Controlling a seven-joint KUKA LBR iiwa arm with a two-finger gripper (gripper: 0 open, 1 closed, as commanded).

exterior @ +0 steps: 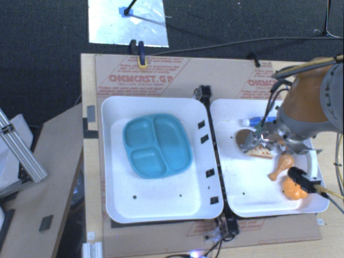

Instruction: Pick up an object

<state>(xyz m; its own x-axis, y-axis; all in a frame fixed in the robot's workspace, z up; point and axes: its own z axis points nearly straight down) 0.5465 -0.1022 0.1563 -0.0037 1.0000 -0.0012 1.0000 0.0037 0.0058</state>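
Note:
My gripper hangs low in the right bin, near its far side. It is right over a brown round piece and a tan wedge-shaped slice, and it looks to be touching or almost touching them. A tan drumstick lies just right of the slice. An orange rounded thing sits near the bin's front right corner. A blue and white tube-like object lies behind the gripper, partly hidden by the arm.
The left bin holds a blue divided plate at its middle. A black divider with clips runs between the bins. The arm's grey and orange wrist covers the right bin's far right corner.

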